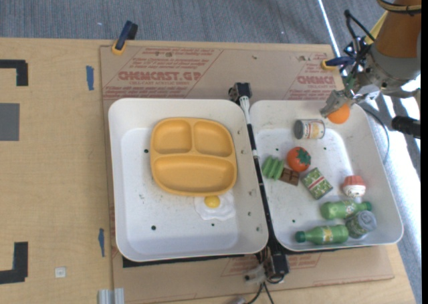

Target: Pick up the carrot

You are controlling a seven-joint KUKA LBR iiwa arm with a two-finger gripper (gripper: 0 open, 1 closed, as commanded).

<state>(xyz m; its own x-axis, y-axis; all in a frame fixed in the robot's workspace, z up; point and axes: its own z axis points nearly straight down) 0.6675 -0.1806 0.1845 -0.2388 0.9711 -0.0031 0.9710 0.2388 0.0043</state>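
The tool (pixel 338 105) hangs over the right bin's (pixel 384 182) far corner, an orange carrot (pixel 340 115) touching its tip; whether it grips cannot be told. The tin can (pixel 309 129) lies just left.

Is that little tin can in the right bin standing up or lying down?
Lying down. The can rests on its side on the floor of the right bin, one round end facing left.

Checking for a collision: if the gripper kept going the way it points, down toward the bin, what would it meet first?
Probably the orange carrot right at the gripper tips, by the right bin's far edge; depth is unclear.
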